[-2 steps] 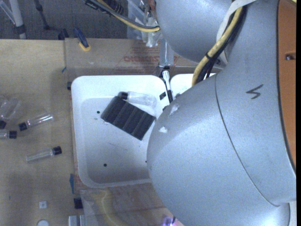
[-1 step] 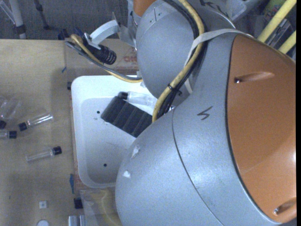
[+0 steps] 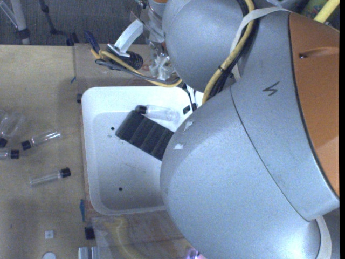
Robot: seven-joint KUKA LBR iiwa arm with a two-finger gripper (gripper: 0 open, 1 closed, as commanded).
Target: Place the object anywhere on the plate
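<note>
Clear vial (image 3: 159,112) is seen on dark plate (image 3: 144,134), 12 o'clock edge; placement judged done. Gripper state cannot be told.

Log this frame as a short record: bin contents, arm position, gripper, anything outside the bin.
bin: white bin, partly covered by the arm
in bin: dark ridged plate near the back, with a clear vial at its far edge
arm: grey arm looms over the bin's right side
gripper: near, behind the bin; finger state unreadable
outside bin: clear vials on the wooden bench
</note>
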